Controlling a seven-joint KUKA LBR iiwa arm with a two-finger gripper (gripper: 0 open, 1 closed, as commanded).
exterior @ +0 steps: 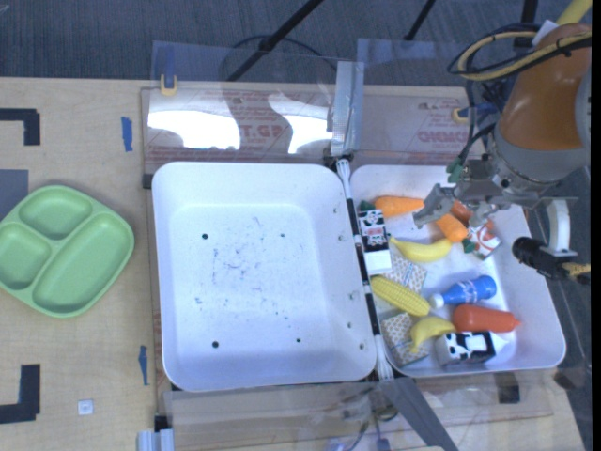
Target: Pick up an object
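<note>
A pale wooden bench (84, 365) bears two shallow white bins — the left bin (254, 271) bare, the right bin (540, 322) crowded: orange carrot (399, 206), yellow banana (422, 249), corn cob (401, 295), blue bottle (468, 290). The grey gripper (460, 205) hangs over its far end — grip unclear. A green divided plate (61, 249) lies far left.

— What finishes am I seeing from up here? The tabletop (75, 111) looks like pale, matt wood, light-grained; the left bin (188, 195) reads as smooth white plastic with faint blue scuffs on its floor.

— I agree; the right bin (540, 322) has the same smooth white plastic look; the green divided plate (61, 252) seems moulded plastic, with a soft sheen.

— The clear panels (235, 120) behind the bins look like glossy transparent plastic, catching bright glare; the post (346, 111) between them looks like brushed metal.

— The claw (462, 203) appears to be dull grey metal; the orange band (549, 101) above it is smooth and slightly glossy; the toy bananas (423, 249) and carrot (399, 206) look like shiny plastic.
</note>
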